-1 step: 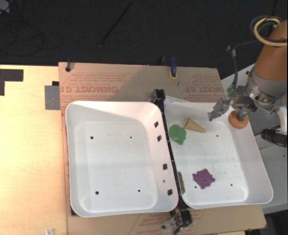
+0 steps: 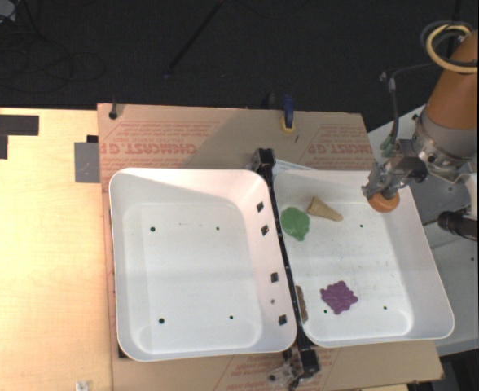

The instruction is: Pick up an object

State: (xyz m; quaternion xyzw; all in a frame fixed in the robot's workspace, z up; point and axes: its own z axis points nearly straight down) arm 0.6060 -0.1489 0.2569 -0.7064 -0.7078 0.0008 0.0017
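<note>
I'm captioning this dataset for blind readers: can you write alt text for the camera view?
A grey and orange robot arm reaches in from the right, its gripper at the upper right rim of the right bin with an orange object at its tip. That bin holds a green lump, a tan cone and a purple piece; the left bin sits beside it.

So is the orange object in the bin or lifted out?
Lifted, it seems: the orange object sits at the gripper tip over the right bin rim; the actual grip is unclear.
</note>
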